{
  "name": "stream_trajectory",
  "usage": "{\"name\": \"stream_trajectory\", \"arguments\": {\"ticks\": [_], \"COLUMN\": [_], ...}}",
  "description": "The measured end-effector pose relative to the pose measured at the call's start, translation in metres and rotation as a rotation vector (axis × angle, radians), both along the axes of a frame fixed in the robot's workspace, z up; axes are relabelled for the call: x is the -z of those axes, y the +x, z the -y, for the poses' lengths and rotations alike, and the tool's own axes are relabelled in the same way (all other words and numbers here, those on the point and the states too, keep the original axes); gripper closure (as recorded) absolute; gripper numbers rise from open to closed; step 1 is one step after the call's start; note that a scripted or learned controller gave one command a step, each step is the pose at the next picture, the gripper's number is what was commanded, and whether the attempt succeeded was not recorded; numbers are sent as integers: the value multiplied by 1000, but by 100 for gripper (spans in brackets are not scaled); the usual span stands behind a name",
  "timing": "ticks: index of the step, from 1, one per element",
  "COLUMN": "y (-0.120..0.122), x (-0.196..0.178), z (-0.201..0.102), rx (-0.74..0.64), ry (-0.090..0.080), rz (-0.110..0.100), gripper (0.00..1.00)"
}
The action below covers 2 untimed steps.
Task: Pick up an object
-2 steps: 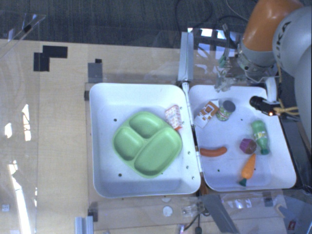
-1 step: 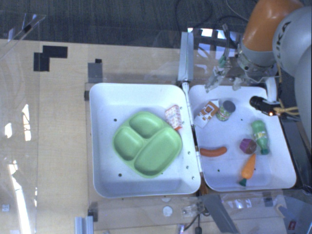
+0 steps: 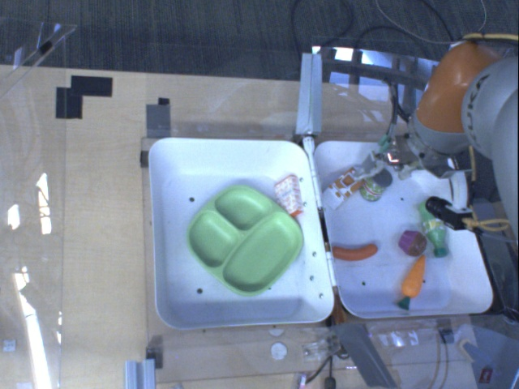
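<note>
Hand (image 3: 381,167): being held low at the right bin's (image 3: 470,298) twelve o'clock edge; grip state cannot be told.
Can (image 3: 373,189): lying just beside the hand, at its six o'clock.
Sausage (image 3: 354,252): lying at seven o'clock in the right bin.
Carrot (image 3: 413,279): resting at five o'clock, below a purple piece (image 3: 412,241).
Green plate (image 3: 246,238): sitting centred in the left bin (image 3: 170,298).
Counter (image 3: 81,233): carrying both bins.
</note>
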State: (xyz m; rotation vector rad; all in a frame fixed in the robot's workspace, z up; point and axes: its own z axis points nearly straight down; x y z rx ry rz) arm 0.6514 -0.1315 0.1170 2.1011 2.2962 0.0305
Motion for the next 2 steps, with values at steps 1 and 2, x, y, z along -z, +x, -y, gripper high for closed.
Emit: {"name": "stream_trajectory", "arguments": {"ticks": [1, 2], "y": [28, 12], "x": [8, 7], "z": [2, 7], "rx": [-56, -196], "ry": [2, -11], "rz": [-3, 18], "gripper": [0, 0]}}
